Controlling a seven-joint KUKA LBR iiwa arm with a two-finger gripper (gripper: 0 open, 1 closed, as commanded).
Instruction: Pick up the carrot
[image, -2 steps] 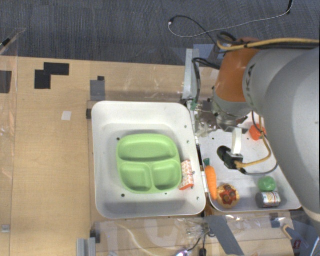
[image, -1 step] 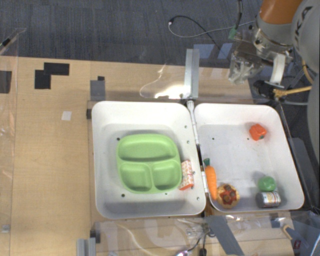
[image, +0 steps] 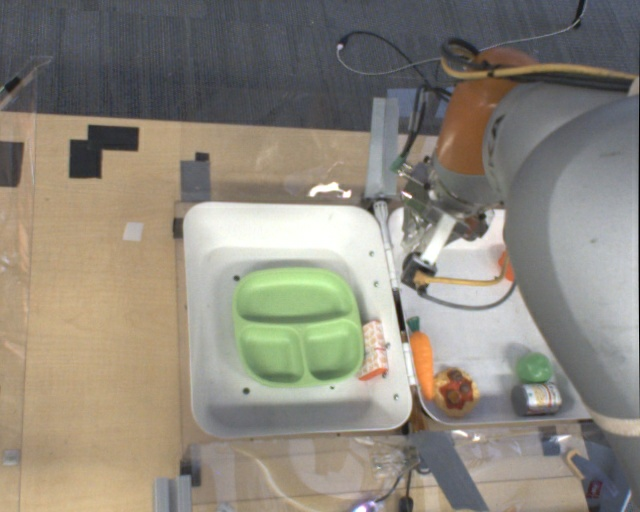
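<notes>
The claw (image: 432, 232) is seen over the far-left part of the right-hand shallow white bin (image: 470, 312), close to that bin's left wall. Whether it is clenched or released cannot be told from this angle.

Below the claw in the picture, toward the bin's near edge, the orange tapered carrot (image: 423, 365) is found. It is laid lengthwise right against the same left wall, with its green tip turned toward the claw. Bare white floor is left between the claw and that tip.

On the carrot's side away from the wall, at its lower end, a round red-and-brown mottled item (image: 455, 390) is crowded in. Whether the two touch cannot be told. The upper half of the carrot is kept free on that side, with open floor beside it.

Farther from the claw, toward the near-right corner, a small green rounded object (image: 534, 366) and a silver can (image: 538, 399) are seen close together, at the edge of the big grey arm (image: 570, 200).

Across the two rims to the claw's left, the left-hand white bin (image: 210, 300) is occupied by a green three-compartment plastic plate (image: 295, 325). A small red-and-white packet (image: 374, 350) is wedged between the plate's right edge and the bin wall, just across the rims from the carrot.
</notes>
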